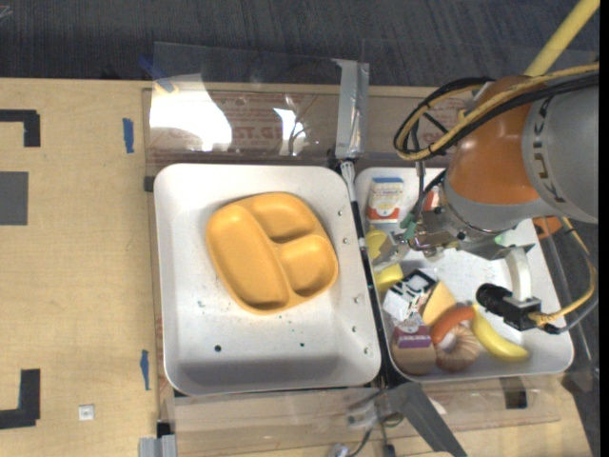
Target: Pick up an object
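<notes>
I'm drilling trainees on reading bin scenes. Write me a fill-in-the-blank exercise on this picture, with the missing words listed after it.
1. The yellow divided plate lies in the ____ bin of the view.
2. The banana lies in the ____ bin of the view.
3. The band above the arm's wrist is coloured ____.
4. The plate has ____ compartments.

Missing words: left; right; orange; three

Grey arm [571, 150], orange wrist band [490, 160], looping black and yellow cables [433, 122]
</notes>
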`<state>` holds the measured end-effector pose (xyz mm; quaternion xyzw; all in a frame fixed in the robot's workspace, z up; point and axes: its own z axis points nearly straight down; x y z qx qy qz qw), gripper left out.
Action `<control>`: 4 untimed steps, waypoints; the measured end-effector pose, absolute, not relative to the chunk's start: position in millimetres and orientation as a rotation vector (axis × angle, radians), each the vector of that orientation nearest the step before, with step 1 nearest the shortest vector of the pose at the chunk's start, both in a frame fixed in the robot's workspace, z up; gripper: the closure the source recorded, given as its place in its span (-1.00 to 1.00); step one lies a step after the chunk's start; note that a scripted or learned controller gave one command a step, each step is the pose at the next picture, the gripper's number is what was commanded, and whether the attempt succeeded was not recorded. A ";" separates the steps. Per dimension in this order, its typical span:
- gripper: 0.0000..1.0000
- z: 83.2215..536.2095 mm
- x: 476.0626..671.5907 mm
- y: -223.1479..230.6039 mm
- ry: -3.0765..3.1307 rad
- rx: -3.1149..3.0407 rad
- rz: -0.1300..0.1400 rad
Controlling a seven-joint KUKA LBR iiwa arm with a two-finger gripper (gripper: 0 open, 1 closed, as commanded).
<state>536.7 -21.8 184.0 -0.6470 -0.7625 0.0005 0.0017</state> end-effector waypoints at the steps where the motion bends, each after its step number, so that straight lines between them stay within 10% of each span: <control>1: -1.00 184.5 524.9 -39.3 -2.503 -1.895 0.001; 2: -1.00 184.2 479.0 -61.3 -2.473 -1.934 0.002; 3: -1.00 184.5 557.5 -73.9 -2.460 -1.955 0.000; 4: -1.00 184.6 543.1 -46.0 -2.487 -1.915 0.000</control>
